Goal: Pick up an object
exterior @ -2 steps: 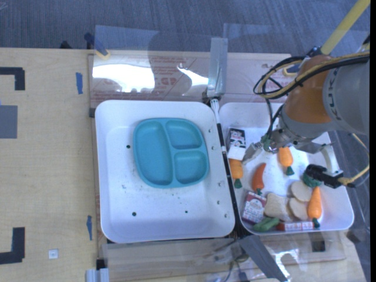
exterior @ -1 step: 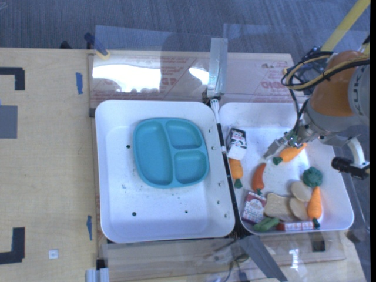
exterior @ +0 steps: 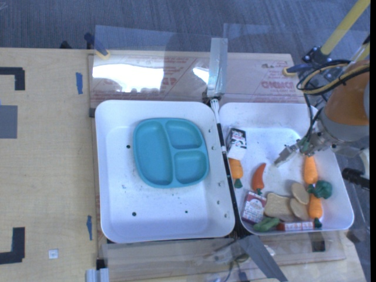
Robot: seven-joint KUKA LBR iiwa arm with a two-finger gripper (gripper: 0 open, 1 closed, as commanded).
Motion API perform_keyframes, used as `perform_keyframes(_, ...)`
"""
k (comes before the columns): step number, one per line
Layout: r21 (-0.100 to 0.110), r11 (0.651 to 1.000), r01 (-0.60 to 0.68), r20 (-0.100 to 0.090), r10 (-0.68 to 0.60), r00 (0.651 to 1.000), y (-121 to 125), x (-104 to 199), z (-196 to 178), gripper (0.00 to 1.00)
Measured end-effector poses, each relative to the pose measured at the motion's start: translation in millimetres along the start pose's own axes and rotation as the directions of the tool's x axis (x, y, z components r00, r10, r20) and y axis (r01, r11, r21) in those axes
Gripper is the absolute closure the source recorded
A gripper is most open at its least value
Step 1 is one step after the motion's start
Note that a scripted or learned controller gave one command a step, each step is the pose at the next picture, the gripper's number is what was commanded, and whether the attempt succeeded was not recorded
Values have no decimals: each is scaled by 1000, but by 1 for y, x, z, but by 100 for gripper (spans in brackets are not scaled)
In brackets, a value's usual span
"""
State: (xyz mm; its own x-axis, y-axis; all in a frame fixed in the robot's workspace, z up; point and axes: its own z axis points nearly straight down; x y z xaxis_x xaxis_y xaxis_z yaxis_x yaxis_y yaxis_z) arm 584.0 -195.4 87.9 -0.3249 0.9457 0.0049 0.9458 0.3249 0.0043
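My gripper (exterior: 284, 155) hangs low over the middle of the right bin (exterior: 267, 117), pointing down and to the left, with bare white bin floor beneath its tip. Nothing shows between its jaws. Just right of it lies an orange carrot (exterior: 309, 169). A red pepper (exterior: 258, 177) lies below and to its left. Further left are a small orange piece (exterior: 236, 169) and a black-and-white packet (exterior: 237, 138). Along the bin's front edge sit bread slices (exterior: 281, 204), a red packet (exterior: 254, 207), a green pod (exterior: 267, 223) and a second carrot (exterior: 315, 206) with a green top (exterior: 322, 188).
The left bin (exterior: 111, 175) holds a teal divided plate (exterior: 171, 151). A grey divider (exterior: 225, 157) runs between the two bins. The arm's orange band (exterior: 349, 101) and cables (exterior: 320, 75) stand over the right bin's far right corner.
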Motion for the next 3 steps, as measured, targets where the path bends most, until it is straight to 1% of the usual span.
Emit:
perform_keyframes(1,-2,979,-204,8,204,979,38,-11,-24,0)
perform_keyframes(2,-1,979,-205,7,205,979,-9,15,2,0)
perform_keyframes(3,-1,979,-206,7,206,979,-9,15,2,0)
